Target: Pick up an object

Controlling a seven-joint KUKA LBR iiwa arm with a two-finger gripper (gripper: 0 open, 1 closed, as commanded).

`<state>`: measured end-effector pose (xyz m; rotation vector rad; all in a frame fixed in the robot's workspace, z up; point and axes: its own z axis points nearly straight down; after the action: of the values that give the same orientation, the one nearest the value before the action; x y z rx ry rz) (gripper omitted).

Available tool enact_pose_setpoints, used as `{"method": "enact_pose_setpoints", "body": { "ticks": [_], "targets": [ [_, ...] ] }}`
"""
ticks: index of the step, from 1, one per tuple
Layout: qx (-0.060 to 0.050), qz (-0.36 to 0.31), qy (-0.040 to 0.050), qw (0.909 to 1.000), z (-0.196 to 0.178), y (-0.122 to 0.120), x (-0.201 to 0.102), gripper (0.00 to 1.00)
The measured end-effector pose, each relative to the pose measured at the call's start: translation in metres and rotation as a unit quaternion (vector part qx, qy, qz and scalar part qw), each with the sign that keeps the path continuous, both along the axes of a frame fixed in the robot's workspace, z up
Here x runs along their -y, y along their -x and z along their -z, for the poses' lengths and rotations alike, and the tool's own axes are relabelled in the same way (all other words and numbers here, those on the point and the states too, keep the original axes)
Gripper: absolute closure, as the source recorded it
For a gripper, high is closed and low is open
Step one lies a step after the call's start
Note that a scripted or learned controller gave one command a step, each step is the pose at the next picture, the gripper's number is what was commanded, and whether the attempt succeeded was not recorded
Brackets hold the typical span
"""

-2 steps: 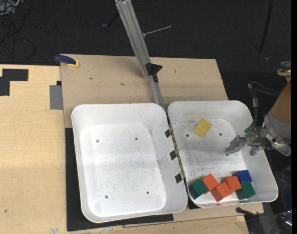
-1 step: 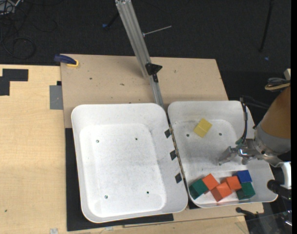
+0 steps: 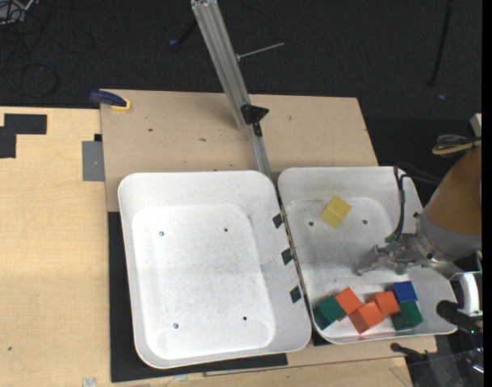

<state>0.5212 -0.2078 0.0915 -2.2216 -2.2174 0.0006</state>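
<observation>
The right white bin (image 3: 367, 184) holds a yellow block (image 3: 337, 211) lying alone near its back. Along the bin's front edge sits a tight cluster: a green block (image 3: 328, 311), an orange block (image 3: 348, 300), two more orange blocks (image 3: 367, 318) (image 3: 385, 302), a blue block (image 3: 404, 291) and a second green block (image 3: 407, 318). My gripper (image 3: 377, 260) hangs low over the bin floor, just behind the cluster and to the front right of the yellow block. Nothing is visibly held in it.
The left white bin (image 3: 141, 196) lies beside the right one, joined by black clips (image 3: 288, 255). A slanted aluminium rail (image 3: 226, 59) rises behind the bins. The arm's orange band (image 3: 460, 200) overhangs the right bin's right rim.
</observation>
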Motion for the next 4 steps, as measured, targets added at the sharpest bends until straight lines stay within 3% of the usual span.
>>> {"method": "enact_pose_setpoints", "body": {
  "ticks": [1,3,4],
  "targets": [
    [0.000,0.003,-0.0008,1.0000,-0.010,0.000,0.001,1.00],
    [0.003,-0.002,0.0013,1.0000,-0.132,-0.007,-0.007,1.00],
    [0.002,-0.002,0.0010,1.0000,-0.155,-0.008,-0.006,1.00]
  ]
}}
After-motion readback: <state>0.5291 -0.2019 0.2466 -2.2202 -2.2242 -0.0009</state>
